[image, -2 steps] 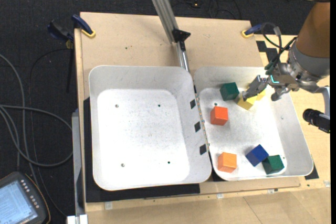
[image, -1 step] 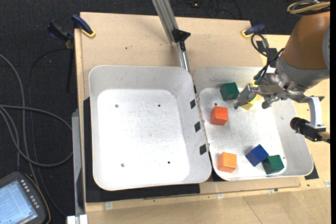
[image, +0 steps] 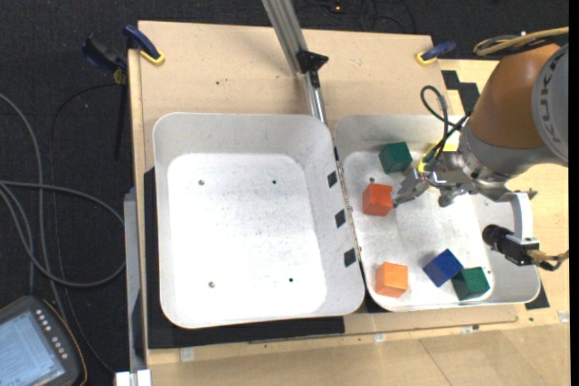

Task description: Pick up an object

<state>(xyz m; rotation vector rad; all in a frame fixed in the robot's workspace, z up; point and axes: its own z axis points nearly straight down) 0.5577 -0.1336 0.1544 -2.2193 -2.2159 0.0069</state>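
Red block just left of tool

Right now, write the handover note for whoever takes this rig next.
Gripper: low in the right bin, beside the red-orange block; grip state unreadable from the camera view.
Things: five blocks, all in the right bin: green block at the back, red-orange block mid-left, orange block, blue block and dark green block at the front.
Done: nothing visibly lifted.
Left: grasp and raise one block.
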